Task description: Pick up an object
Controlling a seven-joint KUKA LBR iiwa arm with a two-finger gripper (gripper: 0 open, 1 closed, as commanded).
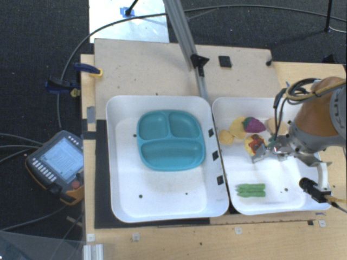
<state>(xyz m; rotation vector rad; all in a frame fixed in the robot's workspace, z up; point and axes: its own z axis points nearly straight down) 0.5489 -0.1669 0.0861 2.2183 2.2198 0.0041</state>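
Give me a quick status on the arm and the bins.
Gripper low in right bin, beside red-yellow toy; nothing visibly held. Green pea pod lying apart. Teal divided plate in left bin.

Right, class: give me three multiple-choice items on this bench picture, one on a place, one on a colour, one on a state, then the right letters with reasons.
1. Where does the divided plate lie?
A. left bin
B. right bin
C. on the floor

2. What colour is the long toy near the right bin's front edge?
A. red
B. green
C. blue

3. How do the plate's compartments look?
A. piled with toys
B. bare
C. under a lid

Answers: 1 A, it sits in the left bin. 2 B, it is plainly green. 3 B, only teal surface shows in all three.
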